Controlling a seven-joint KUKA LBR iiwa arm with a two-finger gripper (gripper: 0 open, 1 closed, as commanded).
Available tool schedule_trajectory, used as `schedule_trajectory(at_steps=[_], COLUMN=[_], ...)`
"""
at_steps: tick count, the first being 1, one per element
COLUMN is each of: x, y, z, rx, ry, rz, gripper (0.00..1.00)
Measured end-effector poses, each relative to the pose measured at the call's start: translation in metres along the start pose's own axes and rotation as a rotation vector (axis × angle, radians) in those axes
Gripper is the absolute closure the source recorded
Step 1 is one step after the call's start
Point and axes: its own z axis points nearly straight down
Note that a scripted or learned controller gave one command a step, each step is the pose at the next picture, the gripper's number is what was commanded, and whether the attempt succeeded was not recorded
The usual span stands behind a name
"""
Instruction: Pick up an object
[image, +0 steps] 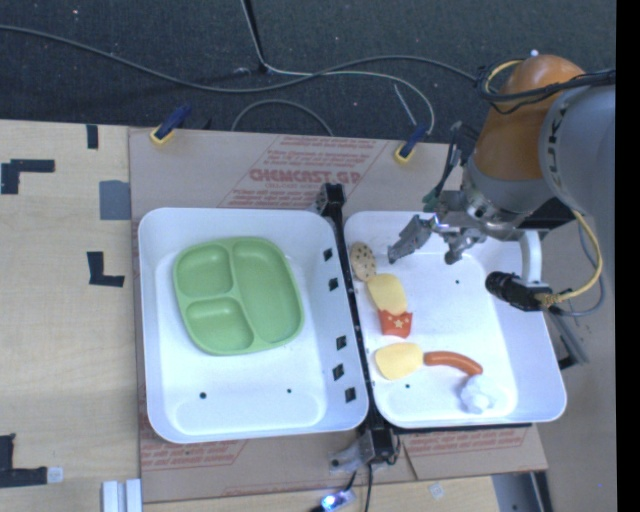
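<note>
- Over right bin far end: gripper fingers spread wide, nothing between them.
- Below-left of it: cookie, yellow piece, fries box, all touching; a grab may nudge neighbours or slip.

My arm enters from the right of the camera view, grey link uppermost, with the orange band just above the wrist. The wrist bends down and toward the view's left. The gripper hangs below it, its two dark fingers spread apart, jaws parted with nothing between them. A black cable loops beside the wrist.
</note>
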Motion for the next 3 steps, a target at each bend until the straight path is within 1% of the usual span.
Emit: schedule_trajectory(at_steps=[1, 2, 3], x=[0.0, -0.001, -0.005], y=[0.003, -0.007, -0.003], z=[-0.008, 0.043, 0.106], rx=[-0.014, -0.009, -0.009], ry=[-0.001, -0.002, -0.002], rz=[-0.003, -0.002, -0.002], gripper=[0.0, 0.0, 0.0])
